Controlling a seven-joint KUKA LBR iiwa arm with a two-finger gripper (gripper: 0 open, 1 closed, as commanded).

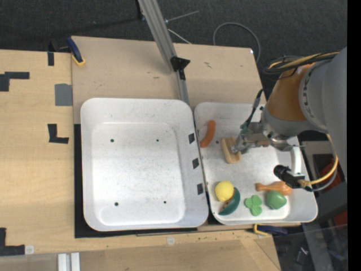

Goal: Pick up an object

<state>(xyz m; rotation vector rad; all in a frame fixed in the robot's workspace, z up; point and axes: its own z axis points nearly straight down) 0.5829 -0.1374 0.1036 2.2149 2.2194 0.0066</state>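
Observation:
In the right bin (299, 210), my gripper (242, 142) hangs low over the middle, reaching in from the right. A tan wooden block (229, 151) lies just to its left, touching or nearly touching the gripper's tip. Further left, near the bin's left wall, lies an orange sausage-shaped piece (207, 132). Along the near edge sit a yellow ball (224, 190) on a teal piece (231, 204), a green clover shape (254, 204), and a green lump (276, 200) with an orange stick (272, 187) beside it.
The left bin (90, 151) is a wide white tray beside the right one. A grey metal pole (161, 30) slants down from the top to the bins' far edge. The arm's orange band (285, 97) and black cables (293, 176) hang over the right bin's right side.

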